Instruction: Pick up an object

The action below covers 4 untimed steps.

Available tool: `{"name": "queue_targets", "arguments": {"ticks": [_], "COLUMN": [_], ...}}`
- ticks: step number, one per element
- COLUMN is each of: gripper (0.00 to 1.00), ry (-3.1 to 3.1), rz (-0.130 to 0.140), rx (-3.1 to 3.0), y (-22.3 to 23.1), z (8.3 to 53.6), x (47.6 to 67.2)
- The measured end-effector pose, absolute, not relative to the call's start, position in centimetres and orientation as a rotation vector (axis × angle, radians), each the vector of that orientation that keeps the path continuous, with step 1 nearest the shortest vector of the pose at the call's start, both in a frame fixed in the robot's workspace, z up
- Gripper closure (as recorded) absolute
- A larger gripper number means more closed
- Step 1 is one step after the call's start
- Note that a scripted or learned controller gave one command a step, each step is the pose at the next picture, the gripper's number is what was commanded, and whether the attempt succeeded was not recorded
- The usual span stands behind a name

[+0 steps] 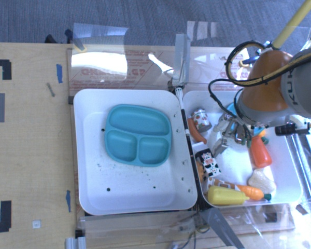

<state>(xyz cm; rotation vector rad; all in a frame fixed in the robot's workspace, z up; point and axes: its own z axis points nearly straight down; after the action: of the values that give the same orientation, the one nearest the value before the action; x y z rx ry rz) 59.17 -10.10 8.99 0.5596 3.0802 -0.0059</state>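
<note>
Arm's over the right-hand shallow white bin (295, 191), reaching in from the right. Grey body, orange band (267, 79) above the wrist, black cables looped around it. Two-finger metal gripper (225, 136) hangs low over the bin's middle, toward its left half, fingers (219, 147) spread apart with nothing between them (bare white floor shows in the gap).

Right bin contents:
- small white cup-like toy with a red-brown patch (200, 118), near the far-left corner
- orange-red sausage-shaped piece (196, 131), lying along the left wall just below that toy
- black-and-white cow-patterned block (209, 163), against the left wall, just near-side of the fingertips, apart from them
- yellow plastic banana-like piece (224, 195), along the near wall
- orange plastic carrot (249, 192), touching the yellow piece's right end, green tip pointing right
- pale cream lumpy piece (262, 180), just behind the carrot
- red-orange bottle-shaped toy (260, 152), standing roughly upright in the picture, right of the gripper, partly under the wrist

Can't tell whether the fingertips touch the bin floor.

Left-hand shallow white bin (93, 113) carries a teal plastic three-compartment plate (138, 135), sitting about centre, slightly toward the far edge. A few dark specks on the floor near the bin's near edge.

The two bins butt together along the middle divider. Tan wooden bench (26, 139) to the left with black corner marks and bits of blue tape.
</note>
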Motion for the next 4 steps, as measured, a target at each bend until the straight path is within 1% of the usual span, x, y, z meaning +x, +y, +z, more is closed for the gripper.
{"name": "queue_targets", "arguments": {"ticks": [1,2,3,4], "gripper": [0.00,0.00,0.00,0.00], "ry": [3.025,2.978,2.910,2.805], "rz": [-0.009,0.003,0.004,0.005], "rx": [0.751,0.966,1.189,1.395], "y": [-10.3,-12.9,-15.1,-14.7], "z": [9.2,8.9,8.8,8.9], "x": [54.0,60.2,65.6,55.3]}}
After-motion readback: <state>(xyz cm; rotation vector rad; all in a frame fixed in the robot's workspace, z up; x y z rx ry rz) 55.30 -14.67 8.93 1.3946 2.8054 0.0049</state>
